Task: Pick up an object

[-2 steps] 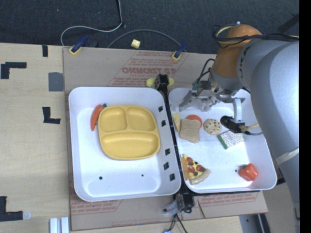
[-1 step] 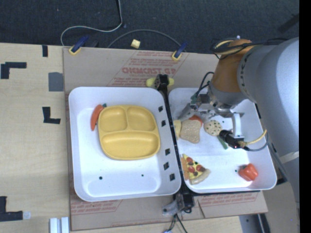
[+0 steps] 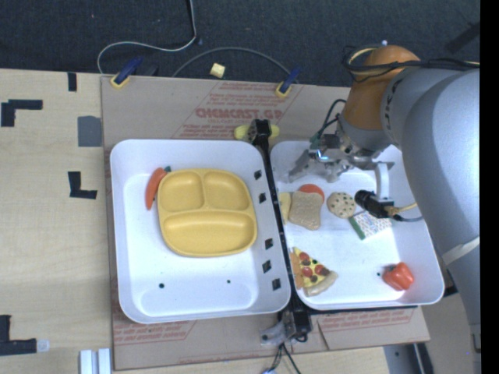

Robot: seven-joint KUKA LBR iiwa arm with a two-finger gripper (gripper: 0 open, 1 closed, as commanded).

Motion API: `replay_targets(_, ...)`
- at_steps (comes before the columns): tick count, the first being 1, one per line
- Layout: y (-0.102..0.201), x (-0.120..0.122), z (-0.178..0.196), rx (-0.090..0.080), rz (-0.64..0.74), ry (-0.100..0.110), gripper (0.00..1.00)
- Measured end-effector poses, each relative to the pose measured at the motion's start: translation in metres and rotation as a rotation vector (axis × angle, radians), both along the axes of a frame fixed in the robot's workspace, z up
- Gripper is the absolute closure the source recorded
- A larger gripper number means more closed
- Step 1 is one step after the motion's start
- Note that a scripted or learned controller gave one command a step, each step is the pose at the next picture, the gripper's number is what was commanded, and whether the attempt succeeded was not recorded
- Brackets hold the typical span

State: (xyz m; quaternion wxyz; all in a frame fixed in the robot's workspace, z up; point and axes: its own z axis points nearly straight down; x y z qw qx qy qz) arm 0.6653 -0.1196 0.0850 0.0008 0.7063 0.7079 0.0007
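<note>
My gripper (image 3: 318, 164) hangs over the back left part of the right bin (image 3: 421, 244), below the arm's orange band. Its two metal fingers (image 3: 299, 167) stand apart, open, with nothing between them. Just in front of it lie a red tomato slice (image 3: 311, 188), a slice of bread (image 3: 306, 209) and a round cookie (image 3: 340, 203). A pizza slice (image 3: 312, 271) lies at the bin's front left and a red pepper (image 3: 398, 276) at its front right. A green and white piece (image 3: 367, 224) lies near the middle.
The left bin (image 3: 132, 279) holds a yellow divided plate (image 3: 207, 211) and an orange carrot (image 3: 154, 187) beside it. A black divider with clips (image 3: 269, 209) runs between the bins. The grey arm (image 3: 444, 146) covers the right bin's back right corner.
</note>
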Motion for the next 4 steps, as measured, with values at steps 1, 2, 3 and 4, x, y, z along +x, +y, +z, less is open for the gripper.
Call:
replay_targets(1,0.002,-0.034,0.001,-0.002,-0.002,-0.001,0.00)
replay_targets(2,0.001,-0.030,0.001,0.001,-0.001,0.002,0.00)
replay_targets(3,-0.007,-0.014,0.000,0.001,0.000,0.001,0.00)
replay_targets(4,0.005,-0.038,0.001,-0.002,-0.002,-0.001,0.00)
